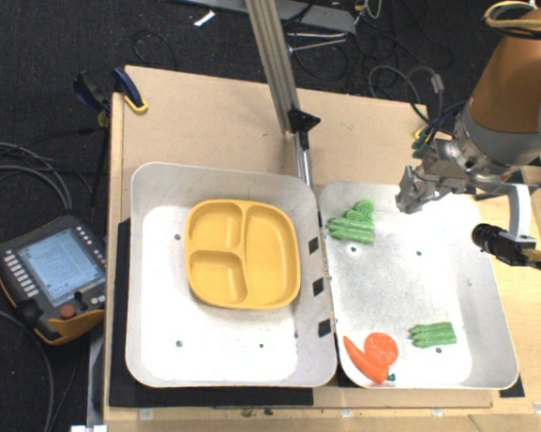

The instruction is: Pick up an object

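- Gripper (413, 197) hovers over the far edge of the right bin (454, 273), nothing between its fingers.
- Just left of it, a green toy (353, 223).
- Well below it: another green piece (432, 335), an orange-red toy (374, 355).
- Far left, yellow divided tray (244, 254) in the left bin (152, 275).

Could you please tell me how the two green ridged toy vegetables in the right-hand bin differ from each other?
The green ridged toy near the bin's top left looks larger and bulkier than the green ridged toy near the bottom right. The first lies alone close to the divider; the second lies beside an orange and red toy. Both share the same green colour and rest flat on the white bin floor.
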